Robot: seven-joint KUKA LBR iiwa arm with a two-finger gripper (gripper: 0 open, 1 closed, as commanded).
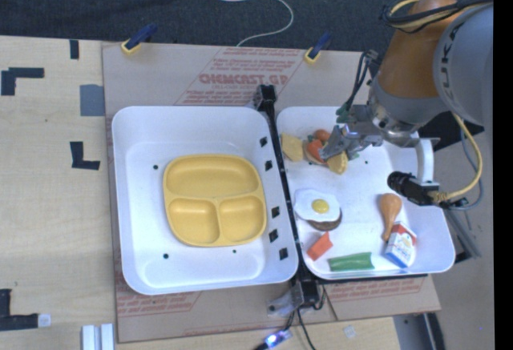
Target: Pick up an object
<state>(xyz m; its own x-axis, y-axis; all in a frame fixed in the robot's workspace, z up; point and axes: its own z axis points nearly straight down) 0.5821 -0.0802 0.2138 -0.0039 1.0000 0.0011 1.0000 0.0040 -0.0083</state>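
While the gripper [335, 146] hangs low over the right bin [437, 260], at about 11 o'clock within it, we judge the step in hand to be the grasp itself. Its tip sits among a small cluster there: an orange piece [315, 150], a pale yellow piece [292, 150] at the cluster's 9 o'clock side, and a yellow one [339, 163] at its 5 o'clock. Whether the fingers are spread or pressed together we cannot tell; they blur into the toys

We would settle on one target, likely the orange piece, since it lies nearest the tip. Neighbours touch or nearly touch it, so we want the fingers straddling that piece alone, coming straight down, closing gently, then lifting slowly to check it comes along

Easier picks lie well apart, should this one slip: the egg [319, 207] at the bin's 8 o'clock, the drumstick [389, 212] towards 4 o'clock, the green bar [350, 262] at 6 o'clock, the carton [401, 246] at 5 o'clock and a red wedge [320, 245] at 7 o'clock. A yellow tray [215, 199] fills the left bin [140, 128]; we leave it be
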